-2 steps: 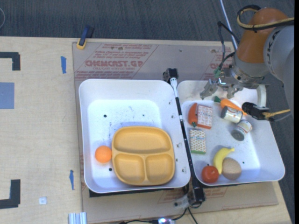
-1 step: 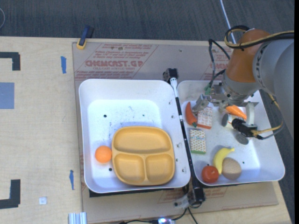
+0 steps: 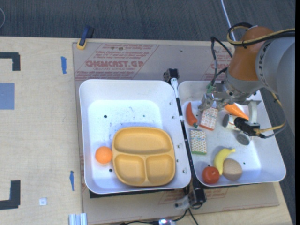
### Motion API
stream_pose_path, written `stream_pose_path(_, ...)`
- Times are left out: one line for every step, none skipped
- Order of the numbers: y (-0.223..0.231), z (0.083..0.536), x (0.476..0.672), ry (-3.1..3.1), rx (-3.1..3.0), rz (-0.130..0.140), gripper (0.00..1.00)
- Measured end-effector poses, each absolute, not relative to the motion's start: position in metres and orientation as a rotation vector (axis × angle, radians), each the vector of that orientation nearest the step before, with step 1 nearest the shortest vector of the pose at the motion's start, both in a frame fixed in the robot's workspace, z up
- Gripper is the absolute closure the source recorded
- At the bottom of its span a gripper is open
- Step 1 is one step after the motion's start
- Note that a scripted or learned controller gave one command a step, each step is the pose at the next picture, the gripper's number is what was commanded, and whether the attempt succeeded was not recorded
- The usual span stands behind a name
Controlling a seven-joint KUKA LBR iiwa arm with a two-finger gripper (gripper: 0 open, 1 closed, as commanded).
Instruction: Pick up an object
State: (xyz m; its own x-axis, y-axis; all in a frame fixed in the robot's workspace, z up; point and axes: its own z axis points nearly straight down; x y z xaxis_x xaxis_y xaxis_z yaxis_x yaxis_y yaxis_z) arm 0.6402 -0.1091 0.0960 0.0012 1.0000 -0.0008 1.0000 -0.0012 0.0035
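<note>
My gripper (image 3: 210, 100) hangs low over the back of the right bin (image 3: 268, 150), on the grey arm with its orange band. Just below it lies a small red-and-white carton (image 3: 209, 119). To that carton's left is a red pepper (image 3: 191, 115), and an orange carrot (image 3: 236, 110) lies to the gripper's right. A green-patterned carton (image 3: 198, 141) sits further forward. A banana (image 3: 221, 156), a red tomato (image 3: 211, 174) and a brown potato (image 3: 232, 168) cluster at the bin's front. I see nothing between the fingers.
The left bin (image 3: 93, 102) holds a yellow divided tray (image 3: 143, 154) and an orange ball (image 3: 103, 155) at its front left. A grey oval piece (image 3: 242, 138) lies in the right bin near the carrot. The two bins meet at a black divider (image 3: 182, 125).
</note>
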Motion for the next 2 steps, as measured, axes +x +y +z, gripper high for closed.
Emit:
stream_pose_path(-0.063,0.185,0.591,2.224,2.221,-0.001,1.0)
stream_pose_path(0.019,0.185,0.571,2.225,2.222,-0.002,1.0)
